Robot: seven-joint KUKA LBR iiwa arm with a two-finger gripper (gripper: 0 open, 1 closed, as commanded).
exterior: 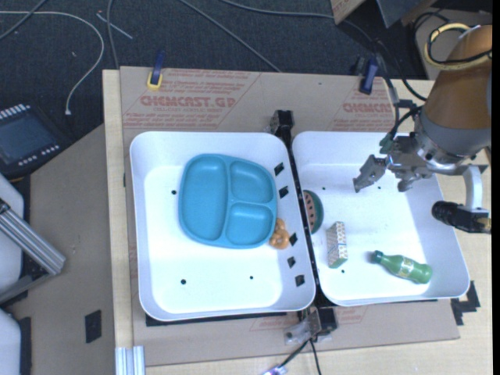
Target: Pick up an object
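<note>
Gripper point(387, 174) seen open over the right bin point(367, 151), with nothing held.
A green bottle point(402, 266) is laid on its side near the bin's front corner, well apart from the gripper.

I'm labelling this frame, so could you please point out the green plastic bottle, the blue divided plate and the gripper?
Green plastic bottle point(403, 266), camera view, mid-body.
Blue divided plate point(205, 201), camera view, large left compartment.
Gripper point(387, 178), camera view, between its fingers.

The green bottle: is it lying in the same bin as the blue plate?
No, the green bottle lies in the right bin; the blue plate is in the left.
</note>
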